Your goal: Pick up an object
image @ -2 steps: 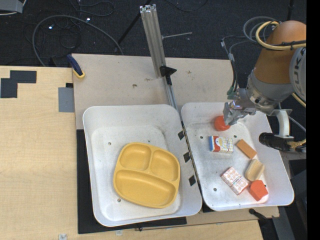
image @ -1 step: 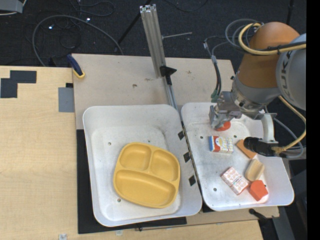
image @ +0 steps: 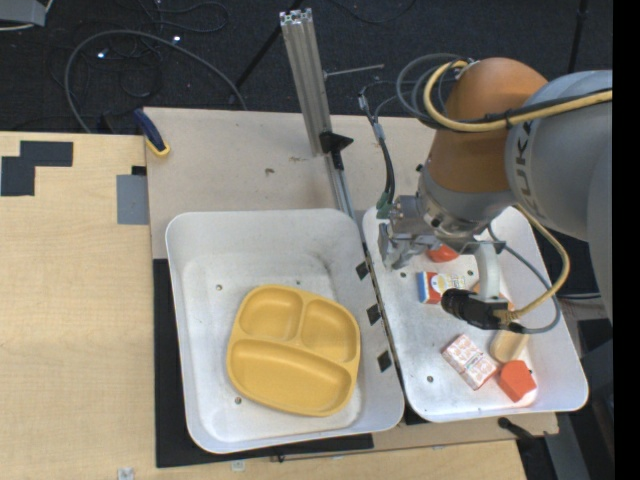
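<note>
My gripper hangs low over the far left part of the right bin, under the orange wrist band. Just right of it lie a small red object and a red, white and blue box. Toward the bin's front sit a pink patterned block, a tan wooden piece and an orange-red block. Nothing is seen held in the gripper.
The left bin holds a yellow divided plate. An upright metal post stands behind the gap between the two bins. The arm's bulk covers the far right part of the right bin.
</note>
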`<move>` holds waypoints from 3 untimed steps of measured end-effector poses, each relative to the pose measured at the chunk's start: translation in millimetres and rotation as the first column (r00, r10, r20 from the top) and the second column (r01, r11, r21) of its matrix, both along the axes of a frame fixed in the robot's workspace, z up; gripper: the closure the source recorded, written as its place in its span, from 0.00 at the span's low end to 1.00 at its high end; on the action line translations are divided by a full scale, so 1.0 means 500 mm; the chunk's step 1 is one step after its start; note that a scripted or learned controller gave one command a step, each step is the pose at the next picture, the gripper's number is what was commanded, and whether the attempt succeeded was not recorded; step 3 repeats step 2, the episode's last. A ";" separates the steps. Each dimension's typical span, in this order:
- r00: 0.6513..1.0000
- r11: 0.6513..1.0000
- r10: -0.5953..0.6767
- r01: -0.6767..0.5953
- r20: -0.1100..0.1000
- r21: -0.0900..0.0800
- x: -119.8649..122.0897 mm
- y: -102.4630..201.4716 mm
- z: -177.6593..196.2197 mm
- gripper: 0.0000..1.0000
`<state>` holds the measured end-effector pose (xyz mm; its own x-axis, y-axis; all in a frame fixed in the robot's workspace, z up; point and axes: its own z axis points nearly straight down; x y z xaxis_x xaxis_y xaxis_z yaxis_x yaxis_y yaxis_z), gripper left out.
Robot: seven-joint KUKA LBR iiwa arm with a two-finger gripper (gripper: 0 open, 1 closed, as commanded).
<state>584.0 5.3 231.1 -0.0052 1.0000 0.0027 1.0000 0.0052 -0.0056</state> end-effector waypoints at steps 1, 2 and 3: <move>1.000 1.000 0.000 0.000 -0.001 -0.001 -0.044 0.102 -0.018 1.00; 1.000 1.000 0.001 -0.001 0.003 -0.001 -0.067 0.200 0.004 1.00; 1.000 1.000 0.001 -0.001 0.003 -0.001 -0.067 0.200 0.004 1.00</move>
